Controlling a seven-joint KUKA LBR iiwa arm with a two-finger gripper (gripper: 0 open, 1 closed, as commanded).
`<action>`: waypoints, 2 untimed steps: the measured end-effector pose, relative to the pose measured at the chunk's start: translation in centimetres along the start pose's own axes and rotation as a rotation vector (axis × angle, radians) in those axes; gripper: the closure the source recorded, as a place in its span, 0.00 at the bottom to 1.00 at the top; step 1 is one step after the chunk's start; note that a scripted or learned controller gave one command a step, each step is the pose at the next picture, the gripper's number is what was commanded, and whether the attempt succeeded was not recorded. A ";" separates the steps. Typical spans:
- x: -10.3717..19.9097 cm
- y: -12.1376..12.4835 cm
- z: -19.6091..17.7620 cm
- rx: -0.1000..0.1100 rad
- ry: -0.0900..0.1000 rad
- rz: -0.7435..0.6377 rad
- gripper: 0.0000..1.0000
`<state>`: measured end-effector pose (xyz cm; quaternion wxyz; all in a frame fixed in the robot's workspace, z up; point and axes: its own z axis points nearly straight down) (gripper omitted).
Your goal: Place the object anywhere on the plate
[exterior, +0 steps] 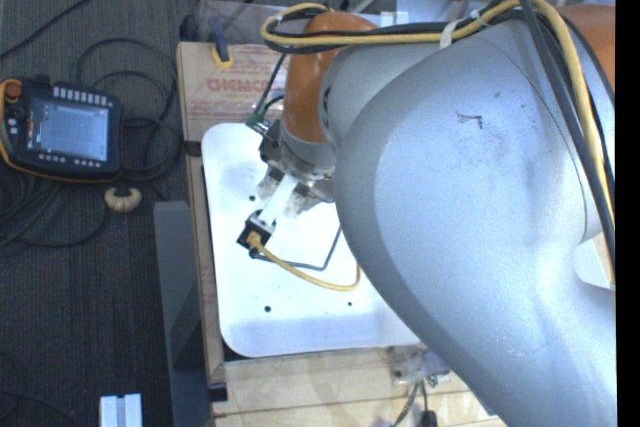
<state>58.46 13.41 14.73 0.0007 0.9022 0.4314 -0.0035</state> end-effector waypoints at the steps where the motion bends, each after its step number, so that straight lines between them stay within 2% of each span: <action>1: -6.2 9.2 -3.5 -0.003 0.001 -0.132 1.00; 2: 0.5 3.7 -0.3 0.000 0.001 -0.135 1.00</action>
